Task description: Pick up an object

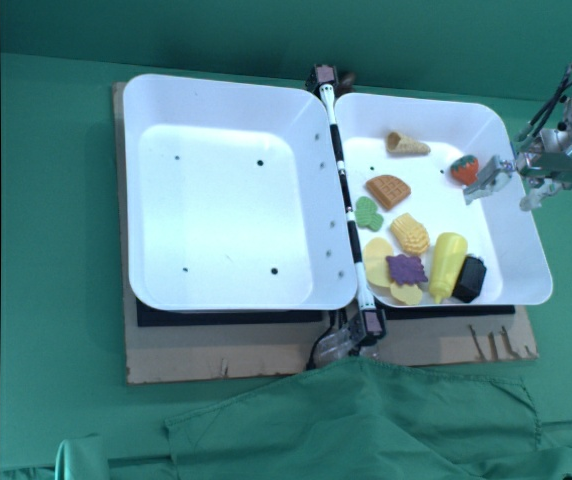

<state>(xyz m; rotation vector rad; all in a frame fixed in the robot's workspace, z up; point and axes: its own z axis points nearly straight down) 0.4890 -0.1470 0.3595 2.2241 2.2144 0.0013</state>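
Scanning from the far side of the desk [56, 218] toward the tool: the shallow white plastic bin [146, 118] farthest from the tool carries no objects. The second shallow white plastic bin [526, 268], directly beneath the tool, carries every candidate for the pick. Farthest from the tool lie a green leaf-shaped toy [367, 214] and a purple grape-cluster toy [406, 269] on a pale yellow disc [377, 260]. Nearer lie a brown waffle piece [388, 190], a tan ice-cream cone [406, 145], a yellow corn-cob toy [410, 234], a yellow squeeze bottle [446, 264] and a black block [469, 279]. The red strawberry toy [464, 169] lies just beside the tool [511, 183], probably the target. The tool's fingers stand apart, holding nothing, positioned over the bin's near wall, presumably for descent.
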